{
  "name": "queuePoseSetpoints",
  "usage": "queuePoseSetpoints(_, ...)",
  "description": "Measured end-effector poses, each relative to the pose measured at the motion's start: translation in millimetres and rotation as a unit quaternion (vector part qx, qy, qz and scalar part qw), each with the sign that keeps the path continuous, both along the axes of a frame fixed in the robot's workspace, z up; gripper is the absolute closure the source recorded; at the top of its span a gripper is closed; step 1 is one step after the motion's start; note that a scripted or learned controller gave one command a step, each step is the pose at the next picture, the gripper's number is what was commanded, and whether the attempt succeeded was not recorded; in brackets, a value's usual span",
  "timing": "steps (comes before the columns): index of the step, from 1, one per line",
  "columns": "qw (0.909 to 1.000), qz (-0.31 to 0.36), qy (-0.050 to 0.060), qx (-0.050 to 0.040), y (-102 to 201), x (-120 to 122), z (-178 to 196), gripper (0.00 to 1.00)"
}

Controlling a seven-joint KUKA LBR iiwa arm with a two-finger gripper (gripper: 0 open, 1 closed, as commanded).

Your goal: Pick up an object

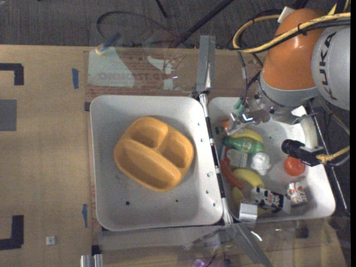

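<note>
Grey and orange in bulbous, rounded segments, with dark "KUKA" lettering (335, 71) on the pale grey shell. Draped with yellow cables (278, 26) and thinner black ones. Metallic wrist hardware below.

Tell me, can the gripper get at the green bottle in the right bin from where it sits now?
Probably yes. The gripper hangs over the right bin just above the green bottle, with nothing lying over the bottle's top. A yellow banana and a white object press close beside it, which could crowd a grasp.

Blue tape (75, 78) on bench (44, 166)
</note>
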State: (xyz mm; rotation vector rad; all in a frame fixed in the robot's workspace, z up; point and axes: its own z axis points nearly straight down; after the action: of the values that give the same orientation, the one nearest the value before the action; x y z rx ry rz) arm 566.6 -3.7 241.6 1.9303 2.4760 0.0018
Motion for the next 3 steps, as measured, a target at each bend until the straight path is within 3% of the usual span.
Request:
queuePoseSetpoints(1, 0.9841, 0.177, 0.002, 0.0004, 9.5, -25.4, -19.7, 1.00)
queuePoseSetpoints(3, 0.9845, 0.175, -0.003, -0.0001, 8.1, -22.9, 1.2, 1.00)
